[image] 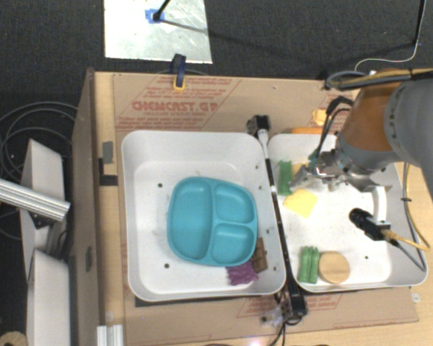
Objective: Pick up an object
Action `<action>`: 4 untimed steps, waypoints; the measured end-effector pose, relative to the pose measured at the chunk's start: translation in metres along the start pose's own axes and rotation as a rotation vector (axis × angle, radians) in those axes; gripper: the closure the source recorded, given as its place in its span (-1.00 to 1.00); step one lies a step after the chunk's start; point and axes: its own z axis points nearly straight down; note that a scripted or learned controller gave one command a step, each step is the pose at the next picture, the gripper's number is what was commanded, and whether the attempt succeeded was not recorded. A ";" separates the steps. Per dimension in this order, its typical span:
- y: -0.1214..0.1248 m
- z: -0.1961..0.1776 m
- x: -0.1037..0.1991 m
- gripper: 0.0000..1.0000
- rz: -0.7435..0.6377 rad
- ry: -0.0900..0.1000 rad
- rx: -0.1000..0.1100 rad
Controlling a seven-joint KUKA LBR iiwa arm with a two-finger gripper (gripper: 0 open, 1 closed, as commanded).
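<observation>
Beyond the tan disc (335,267) in the right bin (332,225), I am hovering my pincer (309,176), opening I cannot tell, by the yellow piece (301,203), likely risking nudging it under the crowding green block (283,177).

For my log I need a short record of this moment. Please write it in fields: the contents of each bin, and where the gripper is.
left bin: teal divided plate; purple piece and brown piece by its lower right edge
right bin: upper green block, yellow piece, lower green block, tan disc
gripper: over the right bin, near the upper green block and the yellow piece
</observation>
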 end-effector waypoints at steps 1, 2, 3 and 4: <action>-0.044 0.032 -0.003 -1.00 0.012 0.000 0.015; 0.019 0.029 -0.012 -1.00 0.007 -0.003 0.003; 0.074 0.030 -0.001 -1.00 0.002 -0.003 0.019; 0.004 0.031 -0.016 -1.00 0.015 -0.001 0.015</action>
